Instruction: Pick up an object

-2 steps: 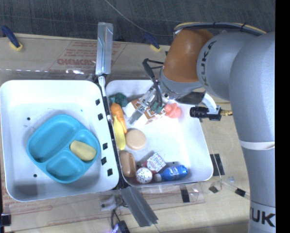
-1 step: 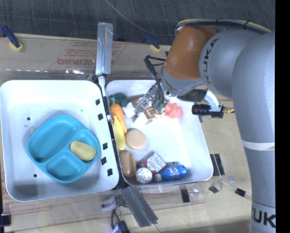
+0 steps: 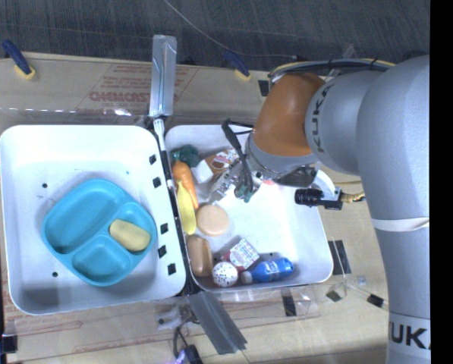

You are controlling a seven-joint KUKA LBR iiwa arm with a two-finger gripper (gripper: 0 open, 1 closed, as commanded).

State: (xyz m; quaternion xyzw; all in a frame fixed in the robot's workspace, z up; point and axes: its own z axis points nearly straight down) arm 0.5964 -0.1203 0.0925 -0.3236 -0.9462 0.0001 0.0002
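My gripper (image 3: 234,186) hangs over the upper middle of the right bin (image 3: 309,233), open, with nothing visible between its fingers. Just left of it lie an orange carrot-like piece (image 3: 181,175) and a yellow banana (image 3: 187,208) along the bin's left wall. A round beige disc (image 3: 212,221) sits just below the gripper. A red-and-white packet (image 3: 221,160) lies right above it, partly hidden by the wrist. Lower in the bin are a brown roll (image 3: 199,255), a white ball (image 3: 225,274), a small packet (image 3: 243,252) and a blue bottle (image 3: 274,268).
A green item (image 3: 187,155) sits in the right bin's top left corner. The left bin (image 3: 29,165) holds a blue divided plate (image 3: 82,230) with a yellow lump (image 3: 130,234) on it. The grey arm (image 3: 378,165) covers the right bin's right side.
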